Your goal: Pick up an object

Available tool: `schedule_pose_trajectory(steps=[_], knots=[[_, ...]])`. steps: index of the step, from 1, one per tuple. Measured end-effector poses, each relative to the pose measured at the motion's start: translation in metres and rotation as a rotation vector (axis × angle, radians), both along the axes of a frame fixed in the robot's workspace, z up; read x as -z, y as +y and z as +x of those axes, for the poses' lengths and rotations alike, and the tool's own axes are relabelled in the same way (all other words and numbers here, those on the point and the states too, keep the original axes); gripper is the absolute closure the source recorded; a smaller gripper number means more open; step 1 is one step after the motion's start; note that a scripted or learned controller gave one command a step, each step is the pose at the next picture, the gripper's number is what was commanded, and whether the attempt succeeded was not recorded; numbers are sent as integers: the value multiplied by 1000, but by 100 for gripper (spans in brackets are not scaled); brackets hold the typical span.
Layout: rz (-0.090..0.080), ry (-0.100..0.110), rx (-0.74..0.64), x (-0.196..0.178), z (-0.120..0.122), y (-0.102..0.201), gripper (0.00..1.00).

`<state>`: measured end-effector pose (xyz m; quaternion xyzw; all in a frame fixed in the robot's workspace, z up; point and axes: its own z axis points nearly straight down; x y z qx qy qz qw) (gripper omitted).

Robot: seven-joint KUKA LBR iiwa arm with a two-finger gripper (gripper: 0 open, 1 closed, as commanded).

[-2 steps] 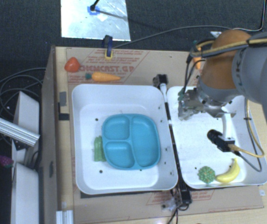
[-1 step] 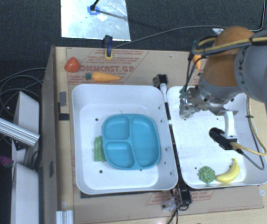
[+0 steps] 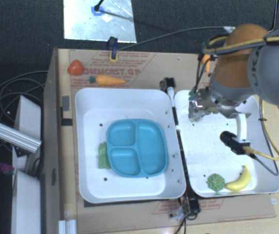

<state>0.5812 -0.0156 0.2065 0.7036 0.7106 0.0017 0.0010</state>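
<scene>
Camera view: nearest, below the jaws point(image 3: 196, 112) in the right bin point(image 3: 198, 179), lie a green ball point(image 3: 215, 182) and a yellow banana point(image 3: 239, 180), side by side. The jaws hang over that bin's far left corner; whether released or clenched I cannot tell. Left of them a blue plate point(image 3: 135, 147) fills the other bin

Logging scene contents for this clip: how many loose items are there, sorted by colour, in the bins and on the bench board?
Blue: 1, blue divided plastic plate
Green: 2, flat green piece; round bumpy green ball
Yellow: 1, yellow toy banana
Orange: 1, orange toy carrot
Red-orange: 1, round red-orange toy
Total: 6
</scene>
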Motion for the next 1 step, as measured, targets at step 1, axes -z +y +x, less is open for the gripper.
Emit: schedule_pose_trajectory(steps=[1], knots=[[1,-2,-4,-11,1,0,100]])
